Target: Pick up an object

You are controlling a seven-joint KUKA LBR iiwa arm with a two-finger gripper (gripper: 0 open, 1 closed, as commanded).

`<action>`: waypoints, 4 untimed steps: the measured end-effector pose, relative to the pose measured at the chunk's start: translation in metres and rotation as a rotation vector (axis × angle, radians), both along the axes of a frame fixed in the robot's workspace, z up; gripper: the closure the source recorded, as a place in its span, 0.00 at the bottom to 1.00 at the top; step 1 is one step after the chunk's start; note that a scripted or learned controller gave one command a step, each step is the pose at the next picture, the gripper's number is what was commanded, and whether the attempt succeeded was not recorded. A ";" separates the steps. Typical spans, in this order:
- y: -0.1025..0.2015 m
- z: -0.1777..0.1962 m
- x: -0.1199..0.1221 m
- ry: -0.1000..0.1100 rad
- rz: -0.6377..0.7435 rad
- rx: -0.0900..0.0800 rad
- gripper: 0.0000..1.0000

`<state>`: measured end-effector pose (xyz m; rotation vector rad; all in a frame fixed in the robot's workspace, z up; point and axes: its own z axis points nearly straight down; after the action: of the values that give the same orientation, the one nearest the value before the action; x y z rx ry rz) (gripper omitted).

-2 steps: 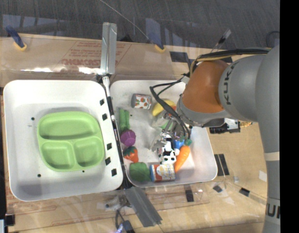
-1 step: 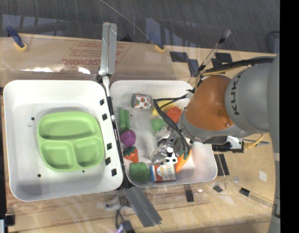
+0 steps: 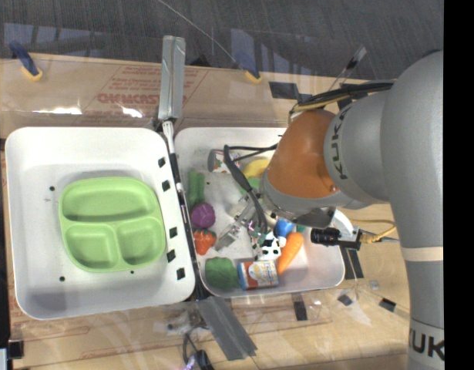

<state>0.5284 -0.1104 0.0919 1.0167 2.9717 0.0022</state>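
Note:
The right bin (image 3: pixel 329 272) holds several small objects. Along its left side lie a green cylinder (image 3: pixel 196 185), a purple ball (image 3: pixel 203 216) and a red piece (image 3: pixel 205 240). At its front edge are a green lump (image 3: pixel 220 272), a small can with a red label (image 3: pixel 258 274) and an orange carrot (image 3: pixel 291 251). A blue piece (image 3: pixel 284 227) and a black-and-white piece (image 3: pixel 272 247) lie close under the wrist. A yellow item (image 3: pixel 257 166) peeks out behind the arm. My gripper (image 3: pixel 241 223) hangs low over the bin's middle, just right of the purple ball.
The left bin (image 3: pixel 28 176) holds a green divided plate (image 3: pixel 111 222). The arm's orange band (image 3: pixel 302 160) and grey body hide the right bin's back right. Black cables loop around the wrist. A raised divider (image 3: pixel 175 199) separates the bins.

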 end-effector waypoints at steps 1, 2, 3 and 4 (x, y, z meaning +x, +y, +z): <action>-0.059 0.043 0.031 0.000 -0.222 -0.002 0.00; -0.069 0.000 0.006 0.002 -0.354 -0.001 0.00; -0.033 0.000 -0.052 0.001 -0.400 0.000 0.00; -0.033 0.011 -0.050 -0.003 -0.394 -0.001 1.00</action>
<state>0.4787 -0.1435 0.1026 1.5776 2.7119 0.0023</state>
